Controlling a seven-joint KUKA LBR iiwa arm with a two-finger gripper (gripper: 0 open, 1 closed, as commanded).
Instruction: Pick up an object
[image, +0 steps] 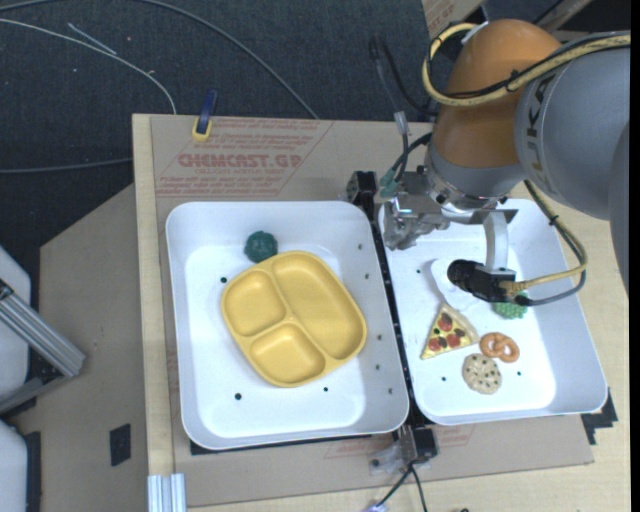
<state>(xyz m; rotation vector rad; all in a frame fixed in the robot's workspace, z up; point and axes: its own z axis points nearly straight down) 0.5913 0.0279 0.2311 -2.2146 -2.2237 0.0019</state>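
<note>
Approach step: my gripper (408, 228), grip state unreadable, hangs over the right bin (552, 335); next, descend squarely onto the pizza (447, 332).

The bench (250, 150) (red-lettered) bears a white bin (195, 330) beside a second bin (562, 372).

The yellow divided plate (292, 317) looks like smooth, faintly glossy plastic. The left bin (190, 330) around it is smooth white plastic with a soft sheen. Beneath, the brown cardboard sheet (250, 150) is matt. Just beyond the plate's far rim, the dark green lump (262, 245) looks rough and dull.
</note>
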